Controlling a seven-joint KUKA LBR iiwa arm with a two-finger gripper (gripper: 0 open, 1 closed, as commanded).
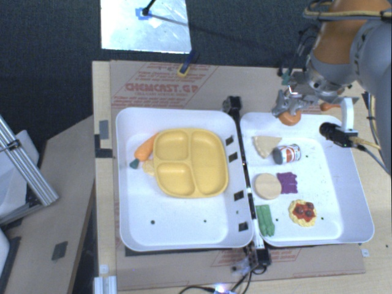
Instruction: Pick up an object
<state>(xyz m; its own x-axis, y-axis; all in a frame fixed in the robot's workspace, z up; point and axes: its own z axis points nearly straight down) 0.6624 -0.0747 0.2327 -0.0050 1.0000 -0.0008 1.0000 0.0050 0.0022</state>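
Camera view, we are logging: gripper (290, 108) hovering at right bin's (352, 182) far edge, fingers closing on an orange object (290, 117).

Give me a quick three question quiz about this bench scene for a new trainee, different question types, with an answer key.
1. True or false: the yellow divided plate lies in the left bin.
2. Multiple choice: what lies right beside the round cracker in the right bin? A) a purple piece B) a spoon C) a blue cup
3. Fill in: the gripper hangs over the far edge of the right bin, just above an ______ coloured thing.

Key: 1 true; 2 A; 3 orange.
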